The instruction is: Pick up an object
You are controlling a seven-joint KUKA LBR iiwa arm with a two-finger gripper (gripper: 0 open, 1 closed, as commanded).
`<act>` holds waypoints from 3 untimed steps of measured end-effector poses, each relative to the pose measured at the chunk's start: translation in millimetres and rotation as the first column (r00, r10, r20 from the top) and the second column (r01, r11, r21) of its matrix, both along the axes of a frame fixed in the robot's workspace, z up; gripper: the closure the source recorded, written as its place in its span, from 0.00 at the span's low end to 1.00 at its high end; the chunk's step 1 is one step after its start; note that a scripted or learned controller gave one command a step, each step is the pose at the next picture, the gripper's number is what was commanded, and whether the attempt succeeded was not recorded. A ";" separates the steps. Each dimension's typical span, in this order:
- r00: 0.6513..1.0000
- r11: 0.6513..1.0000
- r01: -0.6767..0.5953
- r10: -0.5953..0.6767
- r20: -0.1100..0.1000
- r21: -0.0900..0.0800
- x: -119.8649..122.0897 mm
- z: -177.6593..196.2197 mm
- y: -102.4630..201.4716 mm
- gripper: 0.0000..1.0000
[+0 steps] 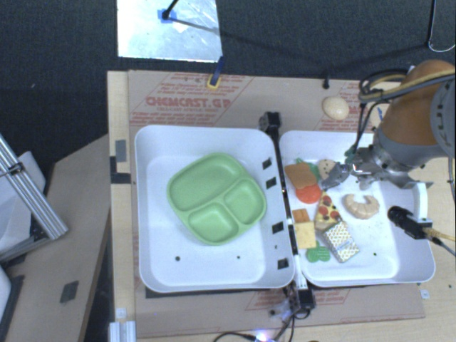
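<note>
Camera view looks down on two white bins side by side. Left bin (153,262) holds a green divided plate (216,198). Right bin (410,266) holds a cluster of toy food: a bread slice (299,172), a red tomato slice (308,194), a pizza slice (326,214), a croissant (362,205), a yellow cheese piece (304,232), a silver grater (341,241) and a small green piece (318,255). The gripper (335,177) hangs low over the right bin's upper part, just beside a small beige piece (326,167). Whether its tips are spread or closed cannot be told. An egg (335,107) lies on the bench beyond the bins.
</note>
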State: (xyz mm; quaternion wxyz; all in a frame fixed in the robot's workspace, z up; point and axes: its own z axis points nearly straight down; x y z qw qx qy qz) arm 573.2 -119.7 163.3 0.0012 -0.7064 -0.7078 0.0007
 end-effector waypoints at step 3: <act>1.000 1.000 0.002 -0.002 0.012 -0.001 12.6 -65.1 2.9 1.00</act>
